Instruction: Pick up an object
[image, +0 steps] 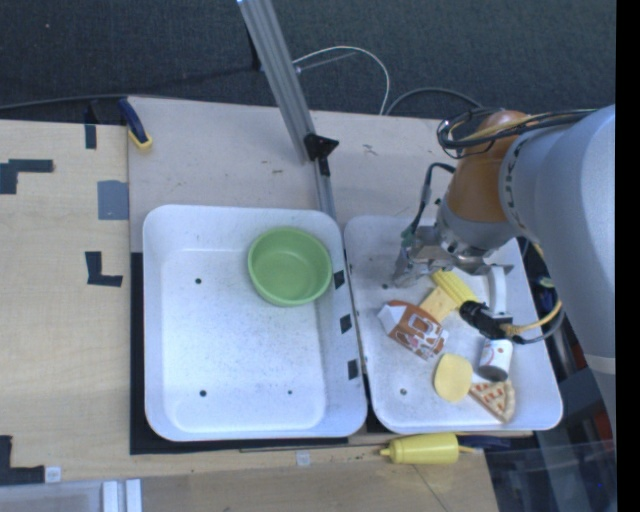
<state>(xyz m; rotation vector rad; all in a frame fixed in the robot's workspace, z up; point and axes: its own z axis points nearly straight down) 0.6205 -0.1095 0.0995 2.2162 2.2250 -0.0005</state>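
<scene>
Two shallow white bins are set side by side on a pale wooden bench (60, 330). Each is of smooth plastic with rounded corners and a finely speckled floor. The left bin (230, 370) lies wholly to the left of the gripper, and the right bin (400, 395) is the one over which the gripper is placed.

The grey arm (570, 200), broad and rounded, is reached in from the right. Its glossy orange band (478, 190) is bent downward above the wrist, so that the gripper (403, 268) is pointed down and leftward at the upper left part of the right bin's floor. Whether the gripper is spread or closed cannot be told, and no object is seen in its grasp.

A round green bowl (290, 265), matte and open side up, is set well to the left of the gripper, beyond the wall between the bins. A brown and white carton-shaped piece (413, 328) is laid tilted just below the gripper's tip, apart from it. A ribbed yellow cob-like piece (448, 292) is found near the gripper's right side, slanted.

A yellow squeeze bottle (425, 450) is laid on its side outside the bins at the bench's front edge, well below the gripper. A flat yellow disc (452, 378) is placed farther down, past the carton. Beside it, a tan wedge (493, 400) with a grid pattern is lodged in the lower right corner.
</scene>
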